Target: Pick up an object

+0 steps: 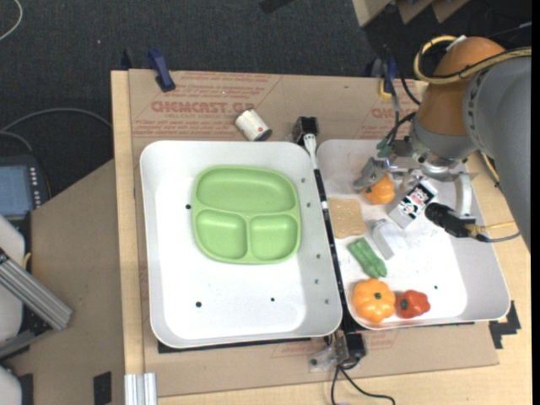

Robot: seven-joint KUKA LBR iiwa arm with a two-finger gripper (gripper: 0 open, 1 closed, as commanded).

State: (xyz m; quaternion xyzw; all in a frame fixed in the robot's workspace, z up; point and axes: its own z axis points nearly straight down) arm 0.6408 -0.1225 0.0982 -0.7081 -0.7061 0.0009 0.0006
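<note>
Cardboard-topped bench (202, 99), two bins: gripper (390, 178) low over orange fruit (380, 191) in right bin (472, 302), approach step, grip state unclear, next close and lift.

Small orange fruit (380, 191) — round, in the right bin's upper-left part.

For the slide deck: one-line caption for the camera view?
KUKA arm's gripper down over an orange fruit in the right bin; green divided tray in the left bin.
</note>
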